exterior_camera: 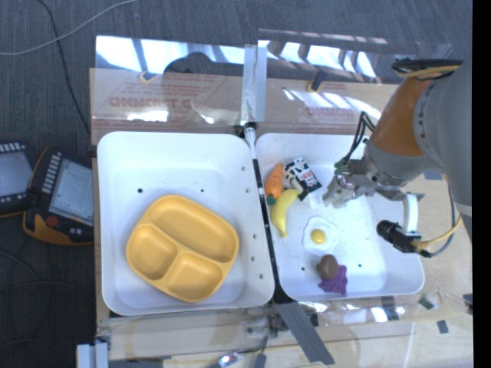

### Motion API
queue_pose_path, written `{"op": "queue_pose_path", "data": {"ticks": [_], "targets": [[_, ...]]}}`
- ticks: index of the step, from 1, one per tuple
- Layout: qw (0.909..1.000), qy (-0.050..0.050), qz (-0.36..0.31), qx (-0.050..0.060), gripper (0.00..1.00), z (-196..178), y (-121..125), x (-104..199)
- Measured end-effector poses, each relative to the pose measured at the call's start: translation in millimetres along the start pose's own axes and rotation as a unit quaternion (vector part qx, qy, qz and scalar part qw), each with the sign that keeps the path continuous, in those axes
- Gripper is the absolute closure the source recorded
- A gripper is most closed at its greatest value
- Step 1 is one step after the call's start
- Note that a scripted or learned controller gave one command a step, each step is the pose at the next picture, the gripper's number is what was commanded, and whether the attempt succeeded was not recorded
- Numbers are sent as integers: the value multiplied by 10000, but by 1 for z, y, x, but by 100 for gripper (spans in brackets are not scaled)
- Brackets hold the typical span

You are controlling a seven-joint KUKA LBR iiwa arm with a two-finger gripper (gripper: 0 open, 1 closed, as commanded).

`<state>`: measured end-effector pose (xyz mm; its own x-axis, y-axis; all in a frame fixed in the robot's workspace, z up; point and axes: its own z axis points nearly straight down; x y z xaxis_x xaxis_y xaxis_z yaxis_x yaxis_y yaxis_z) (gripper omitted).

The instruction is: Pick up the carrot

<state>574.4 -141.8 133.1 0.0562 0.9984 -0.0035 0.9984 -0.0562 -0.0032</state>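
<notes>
The orange carrot (274, 182) lies near the left wall of the right bin (399, 282), with its green end pointing down beside the yellow banana (282, 210). My gripper (338, 190) hangs over the middle of the right bin, to the right of the carrot and apart from it, with a black-and-white cow toy (301, 175) between them. Nothing shows between its fingers.
A fried-egg toy (317, 234) and a brown-and-purple toy (331, 274) lie in the right bin's front part. The left bin (123, 159) holds a yellow divided plate (182, 245). A pendant (57, 198) lies on the floor at left.
</notes>
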Motion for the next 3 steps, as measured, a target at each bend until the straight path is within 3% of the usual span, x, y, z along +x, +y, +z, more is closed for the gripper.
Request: {"op": "queue_pose_path", "data": {"ticks": [1,2,3], "targets": [[10000,-6,1,0,0,0,0,0],[9983,-23,-581,-71,0,40,-41,42],[9988,-9,-467,-121,0,41,-67,24]]}}
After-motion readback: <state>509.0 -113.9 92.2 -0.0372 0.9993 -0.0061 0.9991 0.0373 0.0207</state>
